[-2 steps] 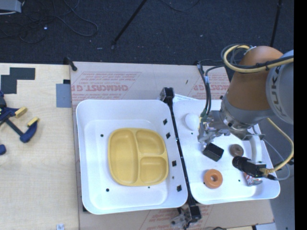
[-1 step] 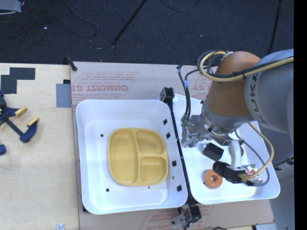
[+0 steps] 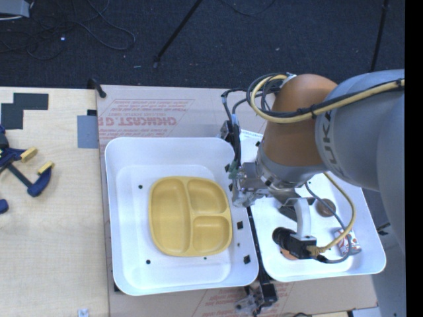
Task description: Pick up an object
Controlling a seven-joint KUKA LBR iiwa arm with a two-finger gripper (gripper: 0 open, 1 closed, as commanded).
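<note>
yellow plate (image 3: 190, 216), three-compartment, is laid flat in the white bin (image 3: 125, 177) at the view's left. gripper (image 3: 242, 191) is seen above the wall between both bins, beside the plate's right rim; its opening cannot be told. brown disc (image 3: 325, 208) is noted in the other bin (image 3: 370, 264).

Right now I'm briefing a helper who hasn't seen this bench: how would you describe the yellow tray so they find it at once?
Find the white left bin in the camera view, the one away from the arm. The yellow tray lies flat in its middle. Its yellow colour and three moulded compartments set it apart from everything nearby.
</note>
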